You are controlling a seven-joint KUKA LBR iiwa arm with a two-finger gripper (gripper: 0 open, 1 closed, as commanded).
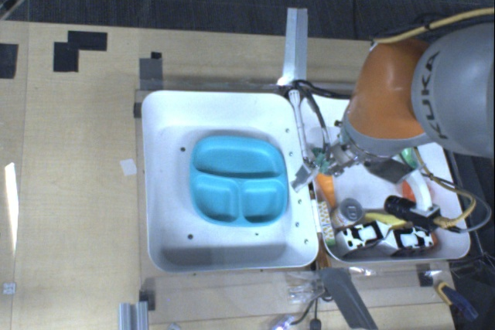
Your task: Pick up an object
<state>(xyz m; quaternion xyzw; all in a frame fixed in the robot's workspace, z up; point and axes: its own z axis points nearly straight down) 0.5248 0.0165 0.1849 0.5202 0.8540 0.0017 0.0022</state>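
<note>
My claw [315, 165] is low at the left edge of the right bin [462, 240], beside the wall shared with the left bin [166, 166]. Can't tell if it's wide or narrow; my arm [433, 96] covers much of that bin. Loose things are all in the right bin. An orange piece [326, 187] is just near-side of my claw, with a grey disc [352, 209] right of it. Black-and-white patterned items [360, 236] lie along the near wall, and a green bit [410, 158] is farther right. A blue divided tray [236, 178] lies flat mid left bin.
</note>
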